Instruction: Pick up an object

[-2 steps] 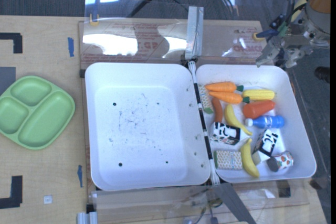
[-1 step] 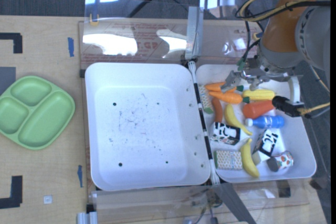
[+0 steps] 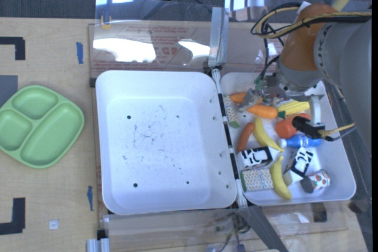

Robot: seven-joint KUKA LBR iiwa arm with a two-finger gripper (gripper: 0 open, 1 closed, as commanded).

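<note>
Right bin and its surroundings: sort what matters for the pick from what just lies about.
In play:
claw
right bin
carrot
bananas
corn cob
blue bottle

Lying about:
left bin
green divided plate

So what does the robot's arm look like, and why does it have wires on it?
The arm is big, round and grey, with a shiny orange band above the wrist. Black and yellow cables loop over the orange part. Its gripper is small, made of dark and silvery metal. I can't tell what the wires do.
</note>
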